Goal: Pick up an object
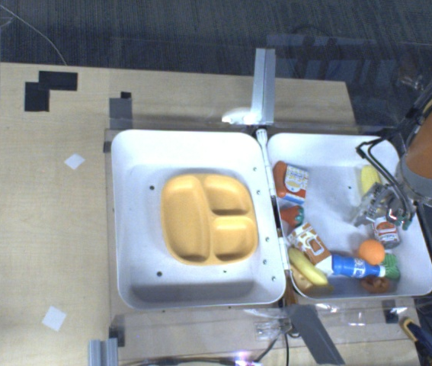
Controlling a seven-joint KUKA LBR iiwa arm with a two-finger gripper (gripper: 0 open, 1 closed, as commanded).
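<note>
Leftmost, the left bin [132, 204] is seen to hold a yellow divided tray [208, 218], lying flat near its middle and well apart from anything else. Just across the shared rim, the right bin [330, 147] is crowded along its left and lower sides: a red packet with a white label [292, 181] is set against the left wall, a small carton with a red and white print [308, 241] lies below it, and a banana [307, 268] is stretched along the lower left corner. A blue and white tube [355, 267] is laid along the bottom, with an orange ball [371, 251] just beside it and a dark object with a green part [383, 277], too small to identify. A second yellow item [368, 179] is partly seen near the upper right.

Furthest right, the gripper [381, 208] is lowered into the bin, with a small red and white can [388, 232] just beside or below it. Whether the jaws are apart or together cannot be told, and contact with the can cannot be confirmed.

The step in hand is judged to be the descent toward a grasp; nothing is seen lifted. A closing on one item, probably the can, and a clean rise would be called for next, with the ball kept undisturbed.

No lettering on any label can be read at this size.
</note>
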